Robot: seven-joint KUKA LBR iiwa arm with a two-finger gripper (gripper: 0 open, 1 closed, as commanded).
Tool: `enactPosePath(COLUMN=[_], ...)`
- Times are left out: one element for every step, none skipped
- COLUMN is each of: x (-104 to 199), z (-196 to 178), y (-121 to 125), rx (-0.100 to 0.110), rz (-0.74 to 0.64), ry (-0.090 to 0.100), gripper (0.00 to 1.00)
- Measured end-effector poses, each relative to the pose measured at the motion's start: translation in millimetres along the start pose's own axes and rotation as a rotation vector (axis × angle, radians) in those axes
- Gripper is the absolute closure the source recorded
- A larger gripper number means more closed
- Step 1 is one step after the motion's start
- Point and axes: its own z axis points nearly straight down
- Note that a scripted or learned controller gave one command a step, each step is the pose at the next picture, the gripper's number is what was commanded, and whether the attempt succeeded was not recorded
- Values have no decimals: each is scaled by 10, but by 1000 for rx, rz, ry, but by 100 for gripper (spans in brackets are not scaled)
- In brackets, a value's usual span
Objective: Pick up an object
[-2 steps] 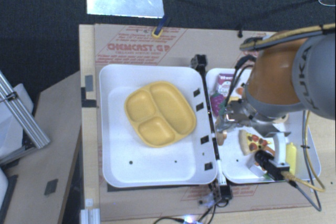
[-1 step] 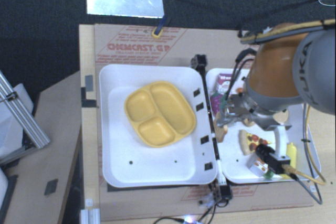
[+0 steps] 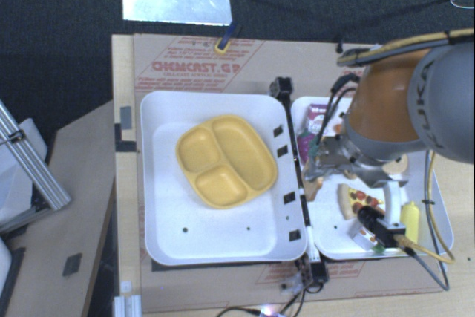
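Pizza slice [image 3: 359,199] points lengthwise toward right bin's [image 3: 444,223] front.

A divided plate [image 3: 225,159] lies in the left bin [image 3: 159,182]; small items crowd the right bin [image 3: 438,223] under the arm [image 3: 401,104]

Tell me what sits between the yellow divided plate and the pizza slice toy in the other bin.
In the camera view, the black-clipped divider where the two bins meet lies between the yellow plate and the pizza slice toy, plus bare white bin floor.
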Motion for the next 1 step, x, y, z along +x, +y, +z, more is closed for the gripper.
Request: enactPosePath(x=[17], z=[-94], y=[-140], rx=[7], rz=[-1], ry=[2], gripper=[100])
